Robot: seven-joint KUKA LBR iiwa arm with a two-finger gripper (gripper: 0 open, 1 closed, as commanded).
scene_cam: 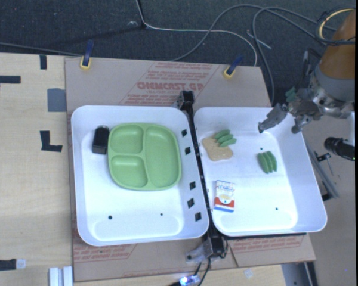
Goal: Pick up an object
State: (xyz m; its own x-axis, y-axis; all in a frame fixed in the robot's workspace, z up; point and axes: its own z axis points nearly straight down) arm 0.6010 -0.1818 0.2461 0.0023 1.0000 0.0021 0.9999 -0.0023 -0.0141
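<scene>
Pale wood counter [24, 177] carries a brown cardboard sheet [167, 82], and on that sheet sit two shallow white bins side by side, their inner rims touching along a dark seam.

Left bin [83, 219]: a green divided plate [145, 157] takes up most of its upper half, leaving a broad bare strip along the near edge. A small black block [100, 140] lies just beside the plate's left rim, close to the bin's left wall.

Right bin [298, 213]: its things cluster in the upper half, with bare floor toward the near and right edges. A tan toy bread slice [218, 151] lies near the dividing seam, with a green pea pod [225, 139] touching its upper edge. A second green pea pod [267, 161] lies alone near the middle, well apart from the walls. A small white carton with red and blue print [225, 196] rests near the seam, below the bread.

Grey arm with orange band [340, 52] reaches in from the right. Its end effector [283, 121] hangs over the right bin's upper right edge, fingers spread apart with nothing between them, above and to the right of the lone pea pod.
</scene>
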